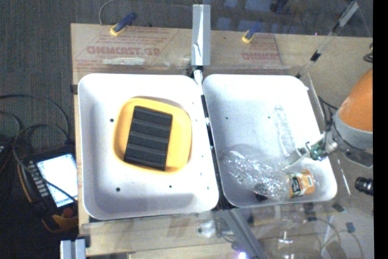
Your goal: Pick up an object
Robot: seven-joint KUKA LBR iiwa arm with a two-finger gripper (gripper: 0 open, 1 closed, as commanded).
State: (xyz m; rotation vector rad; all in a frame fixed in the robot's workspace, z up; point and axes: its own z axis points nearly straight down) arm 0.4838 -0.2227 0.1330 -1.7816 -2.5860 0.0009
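**Nothing lifted yet**

The arm (361,112) sits at the right bin's (242,94) right rim, and the hand (315,150) hovers just over that edge; whether it is spread or pressed together cannot be told, and nothing shows in it. In the right bin lie crumpled clear plastic (251,170), a clear tube (282,127) and a small orange packet (301,182). The left bin (97,100) holds a yellow dish (182,136) carrying a black block (148,136). Choosing, grasping and lifting all appear to remain.

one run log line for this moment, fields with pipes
arm: right edge, orange band | left white bin: yellow block with ridged black top | right white bin: crumpled clear plastic, small orange packet | held: nothing seen
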